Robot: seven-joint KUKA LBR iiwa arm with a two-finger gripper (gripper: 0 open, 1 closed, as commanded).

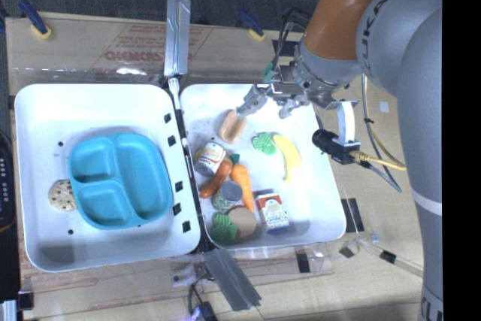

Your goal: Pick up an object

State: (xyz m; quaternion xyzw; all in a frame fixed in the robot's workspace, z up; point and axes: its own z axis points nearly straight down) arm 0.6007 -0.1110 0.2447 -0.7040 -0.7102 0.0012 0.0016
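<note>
My gripper (269, 107) hangs open over the back of the right bin (323, 184), with nothing between its fingers. One fingertip (249, 102) is just above and right of a tan bread roll (231, 126). Below the gripper lie a green leafy toy (263, 143) and a yellow banana (288, 154). Closer to the divider I see a small can (210, 158), an orange carrot (242, 180) and a reddish sausage (217, 177). A red-and-white carton (273, 211) and a green vegetable (224, 228) lie at the front.
The left bin (37, 116) holds a blue divided plate (119, 179) and a cookie (62, 195) by its left wall. A metal bar (176, 34) stands at the back, above the wall between the bins. A black cable plug (331, 145) hangs beside the right bin's right rim.
</note>
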